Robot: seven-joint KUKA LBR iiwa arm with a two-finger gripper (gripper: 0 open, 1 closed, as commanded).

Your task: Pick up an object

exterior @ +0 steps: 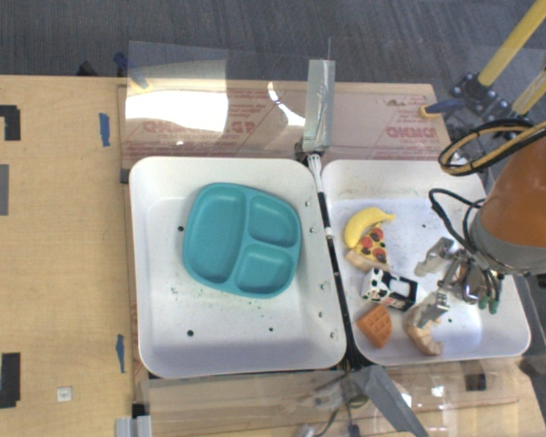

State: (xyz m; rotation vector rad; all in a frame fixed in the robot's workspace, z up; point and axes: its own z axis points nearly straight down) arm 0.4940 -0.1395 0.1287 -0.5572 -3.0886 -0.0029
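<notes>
Camera view looks down on a wooden desk (55, 244) carrying two shallow white bins side by side. Left bin (164, 335) holds a teal divided plate (241, 239), lying flat near its middle with three compartments facing up. Right bin (409, 189) holds the small objects, gathered toward its left and front. The grey arm with its orange band (528, 198) reaches in from the right, black cables looping above it. Its end effector (441, 285) hangs low over the right bin, metal fingers (434, 259) spread apart with nothing between them. A yellow banana (364, 223) lies near the bin's left wall, a pizza slice (373, 244) just below it. A black-and-white cow-patterned piece (382, 287) sits nearer the front, an orange waffle-like block (376, 324) below that. A tan piece (425, 339) lies just beside the lower fingertip; whether they touch I cannot tell.
</notes>
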